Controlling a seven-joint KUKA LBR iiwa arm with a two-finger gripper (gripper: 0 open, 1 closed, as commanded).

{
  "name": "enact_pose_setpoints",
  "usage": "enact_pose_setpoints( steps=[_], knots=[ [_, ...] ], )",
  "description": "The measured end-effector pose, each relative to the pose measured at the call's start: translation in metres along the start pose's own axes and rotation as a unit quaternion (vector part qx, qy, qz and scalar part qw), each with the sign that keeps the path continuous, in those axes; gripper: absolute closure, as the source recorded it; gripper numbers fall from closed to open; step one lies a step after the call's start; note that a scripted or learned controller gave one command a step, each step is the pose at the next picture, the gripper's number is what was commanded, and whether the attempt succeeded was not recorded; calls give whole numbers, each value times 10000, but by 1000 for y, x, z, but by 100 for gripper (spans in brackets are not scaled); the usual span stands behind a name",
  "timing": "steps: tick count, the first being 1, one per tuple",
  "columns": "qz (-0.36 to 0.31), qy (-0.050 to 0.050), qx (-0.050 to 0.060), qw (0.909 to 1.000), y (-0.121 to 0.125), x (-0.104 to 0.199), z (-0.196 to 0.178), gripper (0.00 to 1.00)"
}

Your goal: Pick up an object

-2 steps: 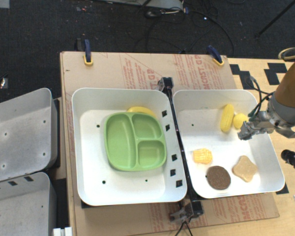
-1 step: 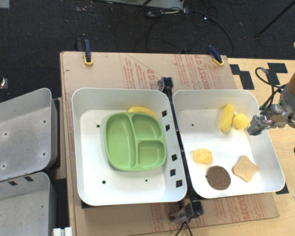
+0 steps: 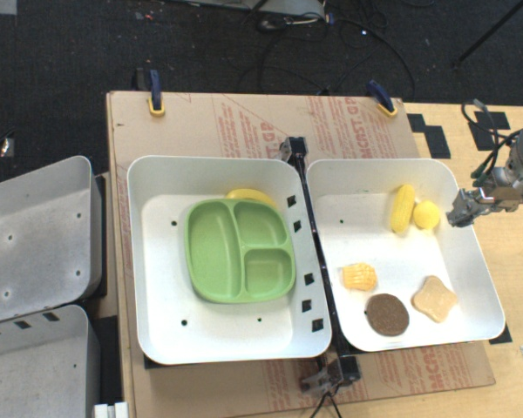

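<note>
Down on the dark floor (image 3: 52, 77) stands a brown tabletop (image 3: 244, 120) with two white bins side by side. Cables (image 3: 366, 24) lie on the floor behind it, and white trays (image 3: 35, 233) sit to the left. In the left bin (image 3: 148, 233) lies a green plate (image 3: 241, 251) with a yellow thing (image 3: 249, 196) peeking out behind it. The right bin (image 3: 471, 259) holds a corn cob (image 3: 403, 208) touching a lemon (image 3: 426, 214), a small corn piece (image 3: 359, 277), a brown cookie (image 3: 388, 314) and a tan bread piece (image 3: 434, 299) just beside it. The end effector (image 3: 467, 207) hangs over the right bin's right rim, near the lemon but apart from it; I cannot tell how it is set. The middle of the right bin is bare.
</note>
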State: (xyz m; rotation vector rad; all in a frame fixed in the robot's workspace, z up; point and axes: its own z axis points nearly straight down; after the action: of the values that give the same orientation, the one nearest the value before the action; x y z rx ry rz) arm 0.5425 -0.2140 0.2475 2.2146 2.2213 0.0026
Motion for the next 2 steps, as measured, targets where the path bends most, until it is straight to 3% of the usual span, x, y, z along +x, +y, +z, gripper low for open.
enact_pose_setpoints(
  steps=[2],
  knots=[
    [-26,20,26,10000,9,116,15,100]
  ],
)
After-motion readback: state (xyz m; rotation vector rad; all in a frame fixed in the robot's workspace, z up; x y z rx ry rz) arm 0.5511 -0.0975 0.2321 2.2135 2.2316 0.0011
